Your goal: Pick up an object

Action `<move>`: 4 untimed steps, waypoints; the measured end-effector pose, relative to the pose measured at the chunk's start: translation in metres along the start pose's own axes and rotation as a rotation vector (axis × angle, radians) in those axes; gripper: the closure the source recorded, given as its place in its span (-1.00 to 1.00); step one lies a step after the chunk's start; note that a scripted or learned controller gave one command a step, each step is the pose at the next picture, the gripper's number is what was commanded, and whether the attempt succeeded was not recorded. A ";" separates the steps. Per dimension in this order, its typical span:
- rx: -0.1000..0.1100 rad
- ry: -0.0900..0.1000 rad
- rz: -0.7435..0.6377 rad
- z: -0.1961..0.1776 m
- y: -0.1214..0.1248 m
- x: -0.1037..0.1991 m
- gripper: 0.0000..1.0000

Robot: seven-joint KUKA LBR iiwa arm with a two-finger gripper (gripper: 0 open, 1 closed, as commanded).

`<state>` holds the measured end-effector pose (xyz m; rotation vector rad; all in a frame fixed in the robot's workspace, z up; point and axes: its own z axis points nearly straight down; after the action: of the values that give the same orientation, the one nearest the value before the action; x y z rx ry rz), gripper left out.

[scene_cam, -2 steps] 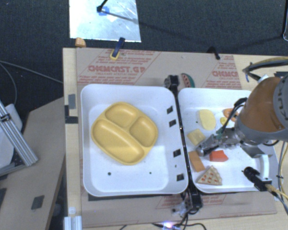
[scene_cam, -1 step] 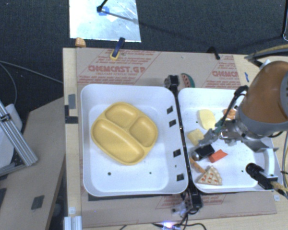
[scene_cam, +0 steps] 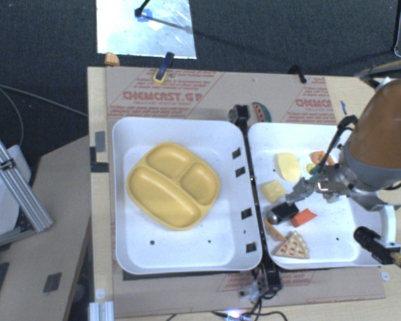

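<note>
Yellow tray (scene_cam: pixel 173 185), white bins (scene_cam: pixel 130 246)

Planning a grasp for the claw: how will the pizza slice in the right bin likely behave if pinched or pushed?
The pizza slice lies flat near the right bin's front wall, so it probably won't roll or tip. It looks thin, so the claw may struggle to get under its edges. It resembles toy food, likely light and stiff; a push would probably slide it on the smooth white floor.
</note>
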<state>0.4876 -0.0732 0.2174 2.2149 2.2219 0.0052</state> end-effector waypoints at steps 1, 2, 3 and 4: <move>-0.001 0.001 -0.004 -0.045 0.001 0.019 -1.00; 0.009 0.001 0.005 0.027 -0.002 -0.014 -1.00; 0.001 0.000 -0.001 0.012 0.000 -0.012 1.00; 0.003 0.002 -0.006 0.008 0.019 0.039 1.00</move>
<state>0.5067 -0.0340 0.2094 2.2104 2.2310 0.0042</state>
